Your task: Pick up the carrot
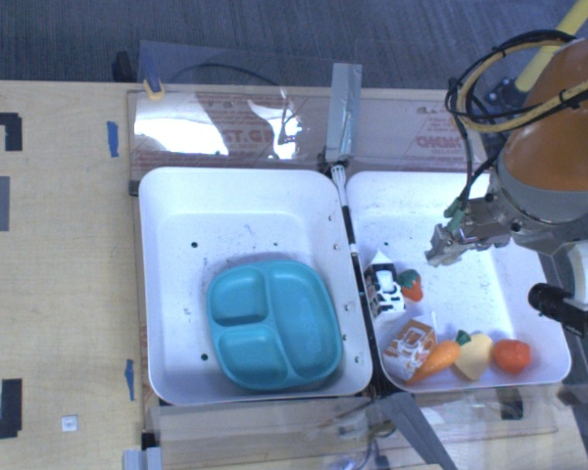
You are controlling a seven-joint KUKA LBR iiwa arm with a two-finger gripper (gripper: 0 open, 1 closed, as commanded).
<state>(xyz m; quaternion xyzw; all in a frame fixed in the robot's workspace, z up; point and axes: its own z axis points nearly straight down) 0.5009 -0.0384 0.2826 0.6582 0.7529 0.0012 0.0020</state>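
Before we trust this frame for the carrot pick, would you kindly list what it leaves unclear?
- Claw: small and blurred in the camera view, above the right bin; open or shut cannot be told.
- Carrot: its tip lies against the packet; whether it overlaps is unclear.
- Packet print and the black-and-white item: too small to identify.
- Arm: cut off by the right edge.
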